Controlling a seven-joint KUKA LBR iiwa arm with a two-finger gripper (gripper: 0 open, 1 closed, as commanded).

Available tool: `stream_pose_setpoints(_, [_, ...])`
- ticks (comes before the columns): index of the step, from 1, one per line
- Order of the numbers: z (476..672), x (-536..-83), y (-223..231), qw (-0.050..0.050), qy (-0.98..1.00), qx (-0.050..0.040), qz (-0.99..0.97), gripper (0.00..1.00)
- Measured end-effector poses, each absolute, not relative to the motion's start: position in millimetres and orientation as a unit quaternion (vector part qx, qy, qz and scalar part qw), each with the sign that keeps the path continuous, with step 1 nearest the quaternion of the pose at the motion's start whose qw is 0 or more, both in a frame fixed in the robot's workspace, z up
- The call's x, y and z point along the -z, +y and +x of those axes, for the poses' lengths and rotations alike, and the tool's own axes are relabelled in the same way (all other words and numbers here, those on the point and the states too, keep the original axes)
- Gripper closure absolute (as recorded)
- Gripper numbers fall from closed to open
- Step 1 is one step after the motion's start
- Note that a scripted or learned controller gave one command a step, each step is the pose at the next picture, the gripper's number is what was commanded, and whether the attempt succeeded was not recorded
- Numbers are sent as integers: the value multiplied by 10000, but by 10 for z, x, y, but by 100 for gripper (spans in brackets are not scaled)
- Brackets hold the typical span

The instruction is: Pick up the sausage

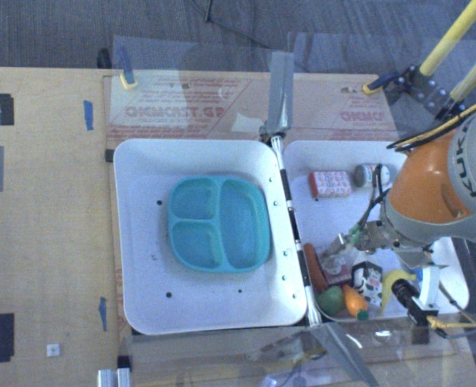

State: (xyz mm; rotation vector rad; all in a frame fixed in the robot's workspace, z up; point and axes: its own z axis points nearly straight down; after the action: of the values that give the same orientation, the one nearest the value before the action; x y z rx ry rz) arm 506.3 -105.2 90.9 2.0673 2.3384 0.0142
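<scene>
The sausage (315,267) is a reddish-brown stick lying along the left wall of the right bin (343,156), near its front corner. My gripper (340,255) hangs low in that bin just to the right of the sausage, close beside it. The grey arm with its orange band (430,189) reaches in from the right above it. I cannot make out anything held in the gripper.
A teal divided plate (219,223) lies in the left bin (141,176). The right bin also holds a pink box (330,184), a grey can (367,173), a green fruit (331,300), an orange piece (354,301), a black-and-white carton (370,281) and a yellow item (396,280).
</scene>
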Motion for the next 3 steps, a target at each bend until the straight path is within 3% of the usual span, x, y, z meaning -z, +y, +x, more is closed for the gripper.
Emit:
stream_pose_setpoints(1, [5006, -911, -984, 110, 7806, -53, 6249, 0])
stream_pose_setpoints(2, [5091, -900, -990, 30, 7534, -36, 6576, 0])
stream_pose_setpoints(3, [4980, -911, -1013, 102, 7488, -77, 6627, 0])
